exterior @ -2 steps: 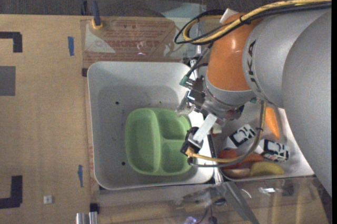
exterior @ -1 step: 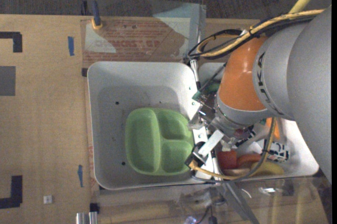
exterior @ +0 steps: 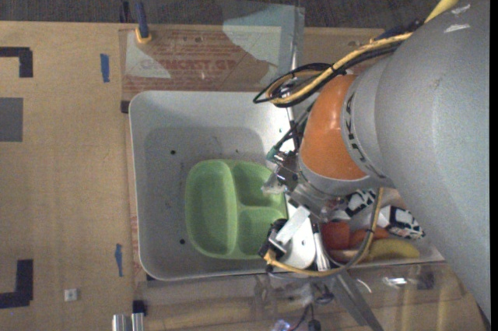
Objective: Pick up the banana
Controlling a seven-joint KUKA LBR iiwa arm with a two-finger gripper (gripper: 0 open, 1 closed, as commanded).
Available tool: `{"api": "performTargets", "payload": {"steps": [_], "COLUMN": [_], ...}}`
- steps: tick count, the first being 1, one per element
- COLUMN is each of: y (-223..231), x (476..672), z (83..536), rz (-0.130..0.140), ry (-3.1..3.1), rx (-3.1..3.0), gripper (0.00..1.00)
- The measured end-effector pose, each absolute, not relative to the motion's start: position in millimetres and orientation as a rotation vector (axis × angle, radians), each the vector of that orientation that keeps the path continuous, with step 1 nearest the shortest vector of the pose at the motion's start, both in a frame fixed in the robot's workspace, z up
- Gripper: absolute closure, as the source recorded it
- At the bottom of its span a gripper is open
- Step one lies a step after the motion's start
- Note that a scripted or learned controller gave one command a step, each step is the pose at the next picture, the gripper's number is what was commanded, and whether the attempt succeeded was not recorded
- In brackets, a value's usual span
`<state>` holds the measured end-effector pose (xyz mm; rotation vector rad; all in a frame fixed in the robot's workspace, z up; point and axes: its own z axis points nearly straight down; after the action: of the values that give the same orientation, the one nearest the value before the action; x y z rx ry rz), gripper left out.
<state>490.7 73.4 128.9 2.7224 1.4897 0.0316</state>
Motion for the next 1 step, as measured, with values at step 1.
{"api": "performTargets", "payload": {"steps": [1], "y": [69.9], "x": [497.4], "z": [120.2], "rz": [0.05], "ry": [1.111], "rx": [2.881], "gripper": [0.0]}}
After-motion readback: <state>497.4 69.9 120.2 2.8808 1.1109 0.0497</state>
